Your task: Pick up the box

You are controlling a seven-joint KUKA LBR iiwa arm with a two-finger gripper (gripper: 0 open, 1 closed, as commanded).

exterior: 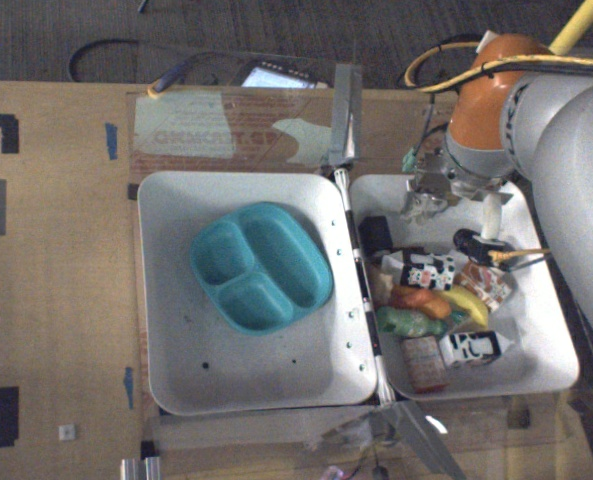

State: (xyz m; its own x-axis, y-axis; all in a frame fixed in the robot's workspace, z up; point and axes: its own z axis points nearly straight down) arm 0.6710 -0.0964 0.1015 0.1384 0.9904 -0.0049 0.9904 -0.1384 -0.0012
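In right bin [546,353], upper part: gripper [423,200] seen hovering at 12 o'clock of clutter, nothing seen held; finger state cannot be told. Box [424,362], reddish carton, found flat at 6 o'clock of pile, near bin's front edge, just beside black-and-white carton [473,347] at its 3 o'clock. Teal divided plate [261,266] seen in left bin [166,368].

Faint brown lettering runs across the cardboard sheet [226,133] behind the bins, too blurred to read
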